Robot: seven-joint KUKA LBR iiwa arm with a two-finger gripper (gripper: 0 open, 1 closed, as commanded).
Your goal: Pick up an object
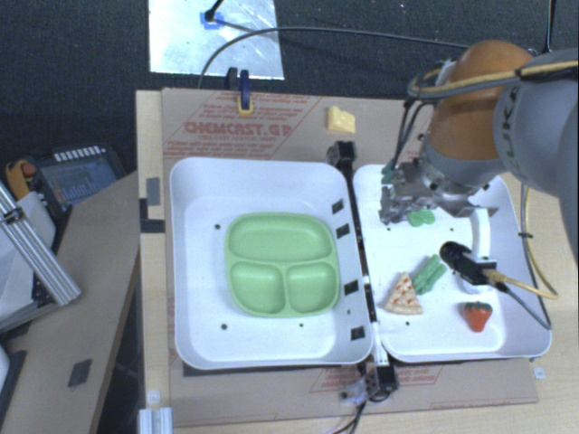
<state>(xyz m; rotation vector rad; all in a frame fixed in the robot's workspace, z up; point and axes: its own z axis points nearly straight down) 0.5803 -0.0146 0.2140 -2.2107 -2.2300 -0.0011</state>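
Pizza slice [404,296] lies in right white bin [520,337] on bench [271,120].

Left white bin [194,242] holding a green three-compartment tray [279,262], cardboard sheet [271,125] beneath both bins, yellow block [341,119] on the cardboard, blue-and-yellow clamp [242,89] at its far edge, aluminium rail [36,251] at left

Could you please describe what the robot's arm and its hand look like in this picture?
The arm is made of smooth, rounded grey segments, with a bulbous orange band above the wrist. Thin dark cables loop around the orange part and run down beside it toward the wrist. Below sits a compact metallic grey hand, a cluster of small mechanical parts. No lettering or markings are legible on the arm.
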